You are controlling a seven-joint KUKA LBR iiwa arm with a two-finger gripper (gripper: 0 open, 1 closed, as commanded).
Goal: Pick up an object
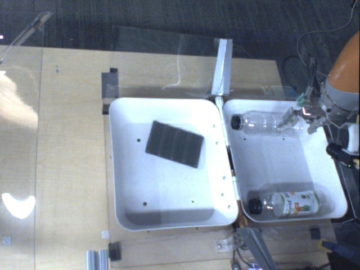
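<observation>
White bins sit side by side on the wooden bench [67, 151]: the left bin [169, 215] has a dark flat pad [174, 143] lying in it, and the right bin [281, 156] has two bottles. A clear bottle [261, 122] lies along the far wall with its black cap toward the left bin, and a bottle with a label [287, 203] lies along the near wall. The gripper [306, 117] is at the clear bottle's right end, over the bin's far right corner, and I cannot tell how wide it is open or if it has hold of anything
</observation>
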